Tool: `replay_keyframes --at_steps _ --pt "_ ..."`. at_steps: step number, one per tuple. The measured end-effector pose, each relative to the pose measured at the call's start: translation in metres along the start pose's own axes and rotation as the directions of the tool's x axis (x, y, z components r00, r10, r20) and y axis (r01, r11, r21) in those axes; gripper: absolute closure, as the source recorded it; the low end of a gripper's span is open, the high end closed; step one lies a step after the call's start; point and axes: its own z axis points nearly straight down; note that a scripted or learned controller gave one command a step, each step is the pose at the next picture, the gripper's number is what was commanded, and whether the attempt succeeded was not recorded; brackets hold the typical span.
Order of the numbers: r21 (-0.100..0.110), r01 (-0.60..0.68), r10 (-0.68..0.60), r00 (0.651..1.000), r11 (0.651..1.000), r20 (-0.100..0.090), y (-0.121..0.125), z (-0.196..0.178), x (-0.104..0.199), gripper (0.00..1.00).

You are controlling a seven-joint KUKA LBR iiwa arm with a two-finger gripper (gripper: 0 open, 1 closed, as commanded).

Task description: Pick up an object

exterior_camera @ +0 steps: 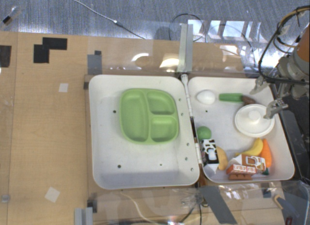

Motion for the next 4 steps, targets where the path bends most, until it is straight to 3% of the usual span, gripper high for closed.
replay_keyframes --at_steps 1,2,3,4 --pt "-0.011 0.091 -0.091 0.996 0.996 -0.012 0.013 0.127 0.039 0.00" --pt "0.000 0.123 -0.123 0.992 0.992 0.005 0.015 0.133 0.045 0.00" --pt "-0.004 -0.139 0.139 0.990 0.990 -0.003 0.071 0.136 -0.077 0.00" --pt "-0.003 -0.143 0.143 0.990 0.990 -0.003 0.080 0.136 -0.038 0.00"
